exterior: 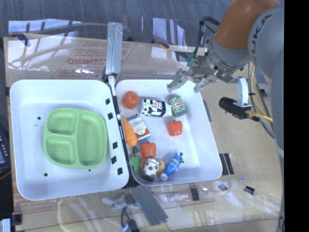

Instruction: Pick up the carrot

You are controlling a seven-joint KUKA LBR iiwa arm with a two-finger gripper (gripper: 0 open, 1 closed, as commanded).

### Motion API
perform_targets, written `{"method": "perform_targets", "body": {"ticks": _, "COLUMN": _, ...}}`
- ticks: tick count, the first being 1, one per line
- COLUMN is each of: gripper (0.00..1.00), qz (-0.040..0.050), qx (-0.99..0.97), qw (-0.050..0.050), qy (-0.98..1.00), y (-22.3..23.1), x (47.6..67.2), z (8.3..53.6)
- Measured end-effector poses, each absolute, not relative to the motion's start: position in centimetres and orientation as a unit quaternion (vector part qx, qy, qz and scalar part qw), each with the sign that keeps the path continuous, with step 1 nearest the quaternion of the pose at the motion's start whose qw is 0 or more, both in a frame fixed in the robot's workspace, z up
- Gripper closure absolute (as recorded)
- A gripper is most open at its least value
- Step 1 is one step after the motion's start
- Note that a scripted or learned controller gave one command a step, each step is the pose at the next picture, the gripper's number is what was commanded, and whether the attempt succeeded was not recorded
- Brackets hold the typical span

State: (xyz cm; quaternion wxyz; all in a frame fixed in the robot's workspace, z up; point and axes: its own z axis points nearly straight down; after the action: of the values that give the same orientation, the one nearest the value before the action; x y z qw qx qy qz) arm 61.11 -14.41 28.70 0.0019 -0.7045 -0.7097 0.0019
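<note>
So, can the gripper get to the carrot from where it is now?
Probably yes, but it is tight. The gripper hangs open above the right bin's far edge. The carrot lies against the left wall, touching a small carton.

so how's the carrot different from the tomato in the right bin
The carrot is long and tapered; the tomato is round. The carrot lies lengthwise along the bin's left wall, its lower end near a red pepper, while the tomato sits above it, nearer the bin's top corner. The carrot is paler orange, the tomato redder. Both are toy foods in the right bin, apart from the gripper.
</note>
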Motion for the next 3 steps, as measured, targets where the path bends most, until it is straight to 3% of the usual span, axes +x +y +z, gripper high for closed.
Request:
{"method": "perform_targets", "body": {"ticks": 1, "gripper": 0.00, "qz": 0.0003, "qx": -0.638, "qw": 0.000, "qy": -0.770, "y": -11.6, "x": 65.7, "z": 32.0}}
{"method": "perform_targets", "body": {"ticks": 2, "gripper": 0.00, "qz": 0.0029, "qx": -0.621, "qw": 0.003, "qy": -0.784, "y": -1.4, "x": 65.5, "z": 18.9}}
{"method": "perform_targets", "body": {"ticks": 3, "gripper": 0.00, "qz": 0.0019, "qx": -0.642, "qw": 0.002, "qy": -0.767, "y": 1.6, "x": 57.2, "z": 19.1}}
